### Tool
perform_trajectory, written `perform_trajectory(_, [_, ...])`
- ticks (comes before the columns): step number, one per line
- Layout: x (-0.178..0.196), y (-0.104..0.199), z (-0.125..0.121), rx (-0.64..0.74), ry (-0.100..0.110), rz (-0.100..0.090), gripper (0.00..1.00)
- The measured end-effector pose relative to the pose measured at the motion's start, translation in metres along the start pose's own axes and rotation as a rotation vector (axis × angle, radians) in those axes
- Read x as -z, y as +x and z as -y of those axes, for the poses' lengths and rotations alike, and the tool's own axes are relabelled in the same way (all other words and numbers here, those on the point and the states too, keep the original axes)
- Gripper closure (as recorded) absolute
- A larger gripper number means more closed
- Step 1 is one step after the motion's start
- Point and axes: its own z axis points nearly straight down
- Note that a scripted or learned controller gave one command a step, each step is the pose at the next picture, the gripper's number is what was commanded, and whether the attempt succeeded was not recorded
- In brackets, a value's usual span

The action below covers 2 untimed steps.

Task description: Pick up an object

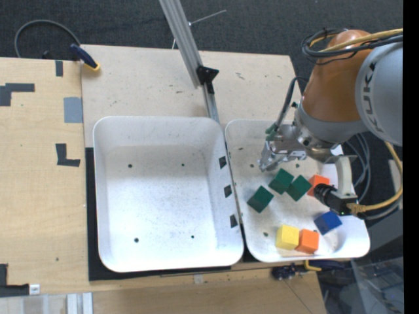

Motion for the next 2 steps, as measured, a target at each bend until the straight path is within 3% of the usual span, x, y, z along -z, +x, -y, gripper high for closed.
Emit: perform_trajectory(2, [-0.022, 0.088, -0.02, -0.001, 0.001, 0.001, 1.0])
